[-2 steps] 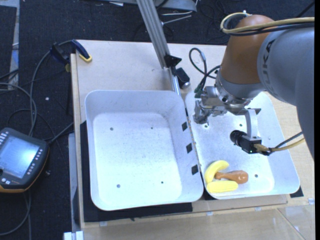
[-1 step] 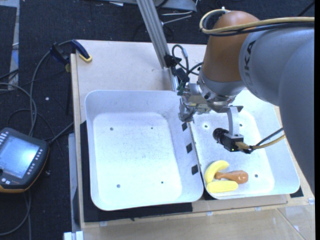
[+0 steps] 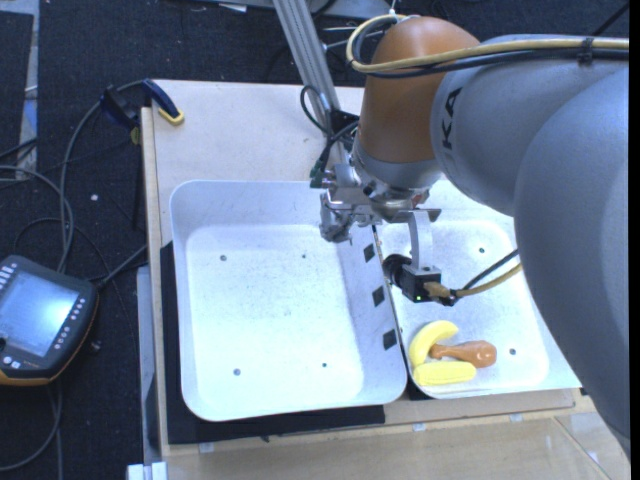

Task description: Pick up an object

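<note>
Hand (image 3: 338,220) hangs over left bin (image 3: 260,308), far right corner; can't tell how open it is or what it holds. Banana (image 3: 430,338) & drumstick (image 3: 472,353) (touching) lie in right bin (image 3: 490,246), near end. Best: move right & nearer, centre over one, drop straight.

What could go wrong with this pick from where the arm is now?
1. The tool sits by the rims between the bins, away from any object; descending here might hit a rim or grab nothing.
2. The banana, brown drumstick and yellow piece crowd the right bin's near corner, so a grasp may slip.
</note>
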Controlling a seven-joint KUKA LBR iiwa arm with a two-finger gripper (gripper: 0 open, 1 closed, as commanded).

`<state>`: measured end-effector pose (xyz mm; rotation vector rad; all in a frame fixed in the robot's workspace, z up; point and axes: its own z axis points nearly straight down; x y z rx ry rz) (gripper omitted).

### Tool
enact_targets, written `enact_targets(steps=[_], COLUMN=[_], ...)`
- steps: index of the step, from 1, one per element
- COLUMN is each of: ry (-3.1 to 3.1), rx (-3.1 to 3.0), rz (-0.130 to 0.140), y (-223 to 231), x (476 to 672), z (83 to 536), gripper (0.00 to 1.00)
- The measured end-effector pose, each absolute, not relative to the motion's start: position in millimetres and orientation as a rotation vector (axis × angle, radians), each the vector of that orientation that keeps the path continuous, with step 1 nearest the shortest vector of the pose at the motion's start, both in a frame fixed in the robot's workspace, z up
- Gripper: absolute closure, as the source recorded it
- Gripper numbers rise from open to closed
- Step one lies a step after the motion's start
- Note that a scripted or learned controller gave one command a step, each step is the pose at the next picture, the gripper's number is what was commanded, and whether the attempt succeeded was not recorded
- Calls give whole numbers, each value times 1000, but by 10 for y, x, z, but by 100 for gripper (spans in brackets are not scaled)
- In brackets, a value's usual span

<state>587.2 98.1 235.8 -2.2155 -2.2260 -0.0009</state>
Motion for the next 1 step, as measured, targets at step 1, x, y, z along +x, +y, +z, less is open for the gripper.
enact_targets(steps=[1], ry=[-2222], rx=[-2221], rz=[0], y=[954], x=[5874], z=[2359], gripper=[0])
